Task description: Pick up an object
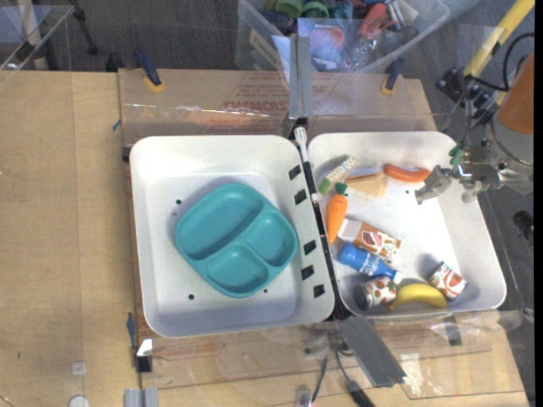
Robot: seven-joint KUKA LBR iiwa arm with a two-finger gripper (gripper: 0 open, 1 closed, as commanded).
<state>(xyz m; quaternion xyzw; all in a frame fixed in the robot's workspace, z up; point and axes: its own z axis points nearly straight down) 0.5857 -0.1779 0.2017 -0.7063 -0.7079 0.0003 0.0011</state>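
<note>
My gripper (448,190) hangs over the upper right part of the right bin (475,227). It is open, and bare bin floor shows between its fingers. Just left of it lies an orange-red sausage (406,174). Further left are a tan bread slice (370,184), a carrot (338,210) and a grey wrapper (336,170). Along the front of the bin lie a juice carton (376,241), a blue bottle (365,261), a can (377,292), a banana (420,295) and a second can (446,280).
The left bin (157,253) holds a teal divided plate (235,239). A black-marked divider (307,219) runs between the two bins. A clear tub of toys (339,11) stands behind them. Cables and arm hardware (509,117) crowd the right side.
</note>
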